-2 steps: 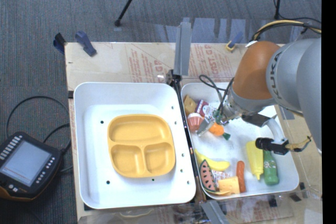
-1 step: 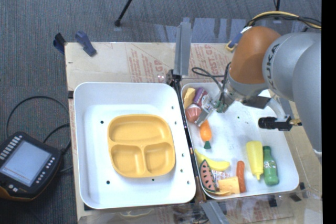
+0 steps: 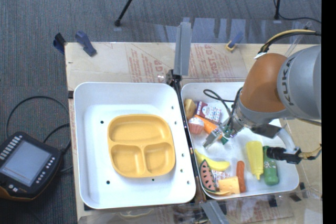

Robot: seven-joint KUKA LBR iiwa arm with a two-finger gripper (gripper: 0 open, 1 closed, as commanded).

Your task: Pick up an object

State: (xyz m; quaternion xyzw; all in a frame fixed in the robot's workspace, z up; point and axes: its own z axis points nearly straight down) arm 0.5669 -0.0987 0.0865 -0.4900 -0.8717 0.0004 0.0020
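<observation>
A grey robot arm (image 3: 294, 86) with an orange band reaches in from the right over two shallow white bins set side by side on a cardboard-covered surface (image 3: 131, 63). The right bin (image 3: 286, 186) is the landmark here. It holds a scatter of toy food: a yellow banana (image 3: 212, 162) near its middle, a watermelon slice (image 3: 208, 176) with a red face and green rind at its near left corner, an orange cheese-like wedge (image 3: 229, 185) just right of the slice, a thin red sausage (image 3: 241, 176) standing beside that, a yellow bottle (image 3: 254, 159) and a green bottle (image 3: 271, 171) toward the bin's right side, and a red-and-white carton (image 3: 209, 110) with an orange carrot (image 3: 208, 124) near the bin's far left.

The end effector (image 3: 216, 137) hangs over the middle of the right bin, pointing down and to the left. Its fingers look slightly parted with nothing between them. The banana lies just below it, toward the near side of the bin, apart from the fingertips; the carrot lies just beyond it on the far side.

The left bin (image 3: 86, 113), beside the right bin, holds a yellow divided tray (image 3: 140, 145).
</observation>
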